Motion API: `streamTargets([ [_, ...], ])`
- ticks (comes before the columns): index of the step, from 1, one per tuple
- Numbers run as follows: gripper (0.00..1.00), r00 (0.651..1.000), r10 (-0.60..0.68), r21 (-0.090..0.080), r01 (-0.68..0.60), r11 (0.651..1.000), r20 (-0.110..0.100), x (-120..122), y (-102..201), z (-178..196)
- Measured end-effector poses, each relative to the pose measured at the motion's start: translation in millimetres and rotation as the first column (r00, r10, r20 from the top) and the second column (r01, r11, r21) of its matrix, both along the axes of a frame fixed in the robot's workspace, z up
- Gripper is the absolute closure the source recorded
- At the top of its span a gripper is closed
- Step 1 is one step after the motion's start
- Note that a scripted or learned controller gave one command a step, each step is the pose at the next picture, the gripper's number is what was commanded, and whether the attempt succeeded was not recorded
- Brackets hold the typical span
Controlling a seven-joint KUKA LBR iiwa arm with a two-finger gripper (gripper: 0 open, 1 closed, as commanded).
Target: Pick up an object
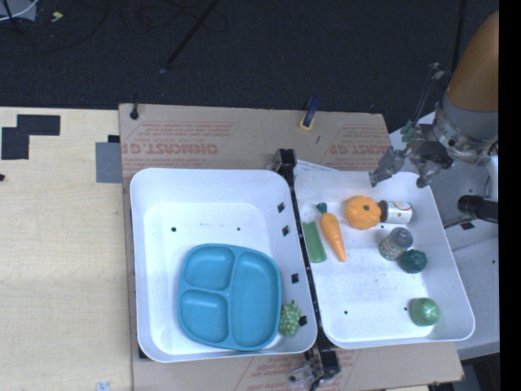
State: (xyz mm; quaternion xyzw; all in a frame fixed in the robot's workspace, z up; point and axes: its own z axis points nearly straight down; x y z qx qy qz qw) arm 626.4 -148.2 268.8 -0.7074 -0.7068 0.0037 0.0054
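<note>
1. The small orange pumpkin [363, 212] sat in the right bin [456, 300], just below and a bit left of the gripper [404, 167], not touching it.
2. Gripper hung over the bin's top right corner, fingers spread apart, nothing between them.
3. A white can [398, 213] touched the pumpkin's right side; the carrot [332, 235] lay further left.
4. Way off to the lower left, a blue tray [229, 296] was in the left bin [155, 210].

An orange band [480, 63] is seen above a grey wrist collar [464, 125]. Below it, a metallic gripper [404, 168] with two thin dark fingers is carried, and thin cables are strung alongside.
</note>
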Motion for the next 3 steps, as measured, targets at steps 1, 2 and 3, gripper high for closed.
streamTargets([
  [1, 0.0, 1.0, 0.002, -0.002, -0.002, 1.0, 0.012, 2, 0, 7],
  [2, 0.0, 1.0, 0.001, -0.001, -0.001, 1.0, 0.006, -1, -4, -39],
  [3, 0.0, 1.0, 0.001, -0.001, -0.001, 1.0, 0.005, 3, -11, -97],
])
